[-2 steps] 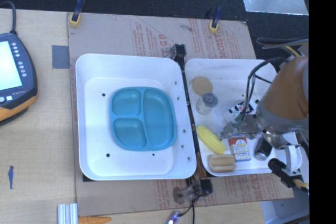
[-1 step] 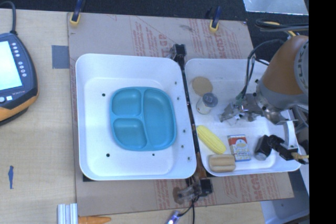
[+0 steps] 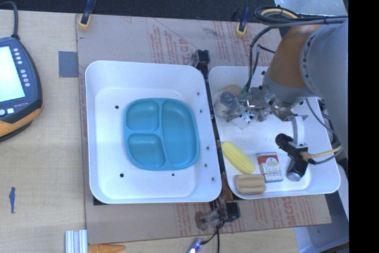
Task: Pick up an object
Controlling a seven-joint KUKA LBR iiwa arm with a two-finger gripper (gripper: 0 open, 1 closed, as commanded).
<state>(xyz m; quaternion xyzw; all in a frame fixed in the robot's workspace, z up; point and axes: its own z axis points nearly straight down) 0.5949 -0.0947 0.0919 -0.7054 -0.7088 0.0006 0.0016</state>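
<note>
Gripper [image 3: 244,108] sat low in the right bin [image 3: 320,186], near its upper-left corner, mostly masked by the wrist hardware and cables. Couldn't tell whether it was released or clenched, or whether anything was in it. A greyish rounded item [image 3: 228,101] lay right against it, too blurred to identify. The arm's grey body with the orange band [image 3: 290,62] covered the bin's upper right, so whatever lay under it was hidden.

Counts: two white bins, side by side, touching along the middle. Left bin [image 3: 100,127] held one blue divided plate [image 3: 161,133], three compartments. Right bin held, in its lower part, one yellow corn cob [image 3: 236,156], one tan bread-like block [image 3: 250,184] just below it, and one small red-and-white box [image 3: 270,166] beside them. A black fitting [image 3: 294,157] hung off the arm next to the box.

Box print was too small to read. Faint red lettering ran across the cardboard [image 3: 177,38] under the bins, illegible. Teach pendant [image 3: 15,86] at the left was cut off by the edge. Two clamps [image 3: 86,13] held the cardboard's far edge.
</note>
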